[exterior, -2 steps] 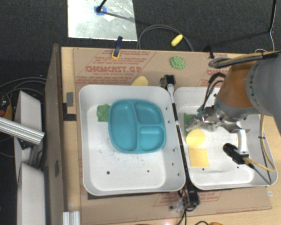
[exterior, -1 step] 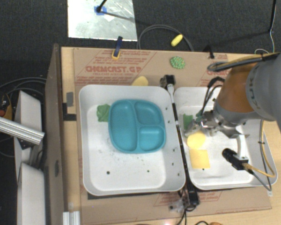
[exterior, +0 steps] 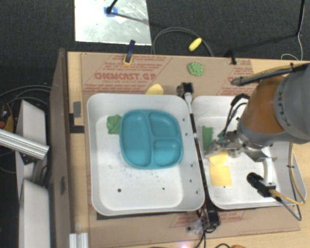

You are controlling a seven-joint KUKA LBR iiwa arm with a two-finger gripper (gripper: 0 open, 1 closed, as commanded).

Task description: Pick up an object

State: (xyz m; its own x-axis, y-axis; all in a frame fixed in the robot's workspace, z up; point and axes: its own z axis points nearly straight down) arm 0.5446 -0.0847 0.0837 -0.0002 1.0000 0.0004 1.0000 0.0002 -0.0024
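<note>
Low over the right bin [exterior: 279,200], at about 9 o'clock of its floor, the hand [exterior: 223,148] hangs just above a yellow block [exterior: 220,172], beside a green piece [exterior: 207,136]. Whether it grips anything, I cannot tell. Nothing looks lifted yet, so the pick remains undone. A blue tray [exterior: 151,139] fills the left bin [exterior: 139,200].

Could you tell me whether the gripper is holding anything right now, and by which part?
It cannot be told. The gripper is low in the right bin, just above the yellow block and beside the green piece, with nothing visibly held.
</note>
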